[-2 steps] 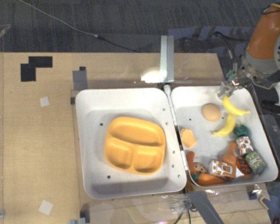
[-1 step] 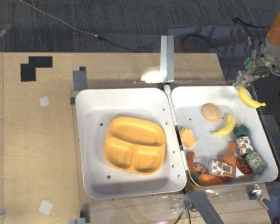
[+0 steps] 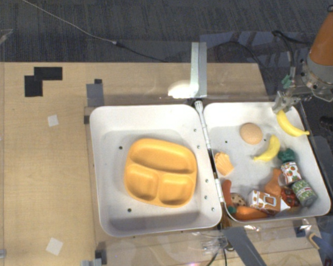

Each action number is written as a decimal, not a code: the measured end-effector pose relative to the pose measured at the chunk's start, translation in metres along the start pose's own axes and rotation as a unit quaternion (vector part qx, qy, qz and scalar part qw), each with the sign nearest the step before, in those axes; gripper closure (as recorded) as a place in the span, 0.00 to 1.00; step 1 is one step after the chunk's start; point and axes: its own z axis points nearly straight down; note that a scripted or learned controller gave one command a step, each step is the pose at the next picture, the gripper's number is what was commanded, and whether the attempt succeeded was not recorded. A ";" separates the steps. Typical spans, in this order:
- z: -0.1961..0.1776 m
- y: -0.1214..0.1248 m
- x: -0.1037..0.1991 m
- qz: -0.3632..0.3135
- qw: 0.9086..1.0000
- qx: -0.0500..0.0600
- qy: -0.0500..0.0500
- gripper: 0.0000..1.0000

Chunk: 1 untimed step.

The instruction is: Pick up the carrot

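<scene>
Camera view: slanted look down on the table (image 3: 46, 180) with 2 white bins side by side.
Carrot: the carrot (image 3: 249, 212) lies in the right bin (image 3: 232, 118) at about 7 o'clock, close to the bin's near wall, just beside a small carton (image 3: 264, 199).
Tool: the tool (image 3: 284, 97) hangs at the right bin's 1 o'clock corner, above the upper banana (image 3: 291, 124); I cannot tell whether it is spread or pressed together, and nothing visibly sits in it.
Progress: judged from this, the pick is not done; the carrot rests untouched, well apart from the tool. Reach, descent, grip and lift are all left.
Edges: the near wall and the divider between bins crowd the carrot from 6 and 9 o'clock.
Open room: bare bin floor lies toward 11 o'clock; a round bun (image 3: 250, 133) and a second banana (image 3: 268, 150) sit between.
Left bin: the left bin (image 3: 108, 138) carries a yellow divided tray (image 3: 159, 172).
</scene>
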 end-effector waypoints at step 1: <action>-0.004 0.000 0.000 0.139 0.990 -0.001 0.000 1.00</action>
